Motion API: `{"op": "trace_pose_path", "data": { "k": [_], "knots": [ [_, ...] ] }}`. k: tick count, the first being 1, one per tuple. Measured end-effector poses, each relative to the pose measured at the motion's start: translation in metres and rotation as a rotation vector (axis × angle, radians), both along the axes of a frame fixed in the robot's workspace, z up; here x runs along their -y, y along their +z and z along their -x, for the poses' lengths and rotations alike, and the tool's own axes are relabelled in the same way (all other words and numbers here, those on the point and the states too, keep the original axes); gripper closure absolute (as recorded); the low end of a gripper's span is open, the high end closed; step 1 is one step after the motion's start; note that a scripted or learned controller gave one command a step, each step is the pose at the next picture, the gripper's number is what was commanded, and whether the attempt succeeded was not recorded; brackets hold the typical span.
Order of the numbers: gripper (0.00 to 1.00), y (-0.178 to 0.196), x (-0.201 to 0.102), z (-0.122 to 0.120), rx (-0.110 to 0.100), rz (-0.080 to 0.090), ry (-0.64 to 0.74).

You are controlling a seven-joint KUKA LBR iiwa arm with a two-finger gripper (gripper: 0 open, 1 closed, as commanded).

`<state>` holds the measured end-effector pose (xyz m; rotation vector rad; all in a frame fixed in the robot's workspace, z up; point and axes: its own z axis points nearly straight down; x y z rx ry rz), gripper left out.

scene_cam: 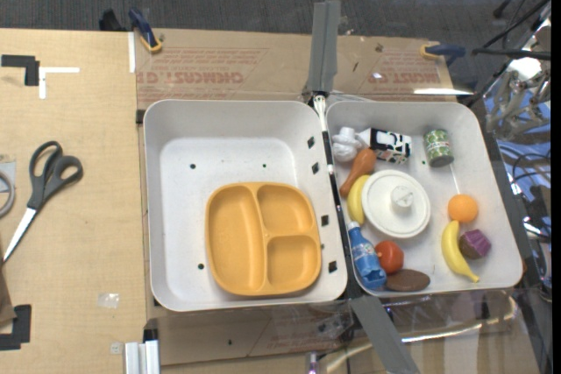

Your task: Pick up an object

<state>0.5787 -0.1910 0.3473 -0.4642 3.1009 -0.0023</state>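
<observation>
The right bin [491, 155] holds several small objects. A white lidded bowl [398, 203] sits in its middle. Around it lie a blue bottle [365, 255], a red tomato [389, 257], a brown oval piece [408, 280], a banana [455, 252], a purple piece [475, 243], an orange [462, 208], a green can [438, 146], a black-and-white carton [390, 144], a white crumpled piece [349, 139], a carrot-like orange piece [358, 167] and a yellow piece [356, 200]. The left bin [175, 153] holds a yellow divided plate [263, 237].
Scissors [42, 179] lie on the wooden bench at the left. Cardboard [223, 70] lies behind the bins, held by blue clamps [145, 29]. A grey bar [323, 44] stands at the back between the bins. Cables and metal parts [526, 101] crowd the right side.
</observation>
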Motion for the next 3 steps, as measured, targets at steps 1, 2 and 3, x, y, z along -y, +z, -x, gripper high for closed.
{"op": "trace_pose_path", "data": {
  "k": [1, 2, 3],
  "knots": [
    [1.00, -0.240, 0.024, 0.017, -0.003, -0.001, -0.072],
    [1.00, -0.255, -0.024, 0.079, -0.004, -0.002, -0.354],
    [1.00, -0.254, -0.024, -0.077, -0.011, -0.001, -0.591]
  ]
}}
